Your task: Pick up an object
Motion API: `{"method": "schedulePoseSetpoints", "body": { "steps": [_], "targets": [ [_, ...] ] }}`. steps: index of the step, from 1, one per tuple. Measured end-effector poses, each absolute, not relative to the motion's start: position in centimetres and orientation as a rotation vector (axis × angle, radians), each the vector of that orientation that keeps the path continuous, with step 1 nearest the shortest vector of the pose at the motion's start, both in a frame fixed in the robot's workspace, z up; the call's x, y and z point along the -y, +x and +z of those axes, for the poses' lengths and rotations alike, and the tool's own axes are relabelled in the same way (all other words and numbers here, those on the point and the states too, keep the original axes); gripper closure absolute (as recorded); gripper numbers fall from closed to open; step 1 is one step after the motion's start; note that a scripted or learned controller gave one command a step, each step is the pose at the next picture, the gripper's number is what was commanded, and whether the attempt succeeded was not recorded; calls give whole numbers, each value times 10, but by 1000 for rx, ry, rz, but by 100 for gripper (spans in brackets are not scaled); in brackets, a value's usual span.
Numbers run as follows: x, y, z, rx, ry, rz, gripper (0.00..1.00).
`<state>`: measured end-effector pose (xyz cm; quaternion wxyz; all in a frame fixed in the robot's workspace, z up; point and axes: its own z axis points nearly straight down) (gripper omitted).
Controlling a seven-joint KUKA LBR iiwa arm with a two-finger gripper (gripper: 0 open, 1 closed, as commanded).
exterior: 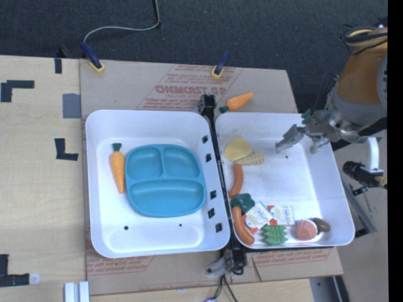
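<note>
The nearest pickable things, a yellow slice [238,148] and a pale wedge [250,160], lie touching near the left wall of the right bin [327,168], with a sausage [237,178] just below them and a crowded heap of small toys along the bottom edge. The gripper [301,137] hangs over the bin's bare upper right, its jaws spread apart and holding nothing. A clean grab probably means moving left, centring over one piece, and descending straight so the neighbour isn't nudged.
</note>
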<state>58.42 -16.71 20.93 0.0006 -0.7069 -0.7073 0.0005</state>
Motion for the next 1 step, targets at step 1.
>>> {"method": "schedulePoseSetpoints", "body": {
  "steps": [1],
  "targets": [
    [116,588,164,2222,-2218,2,0]
  ]
}}
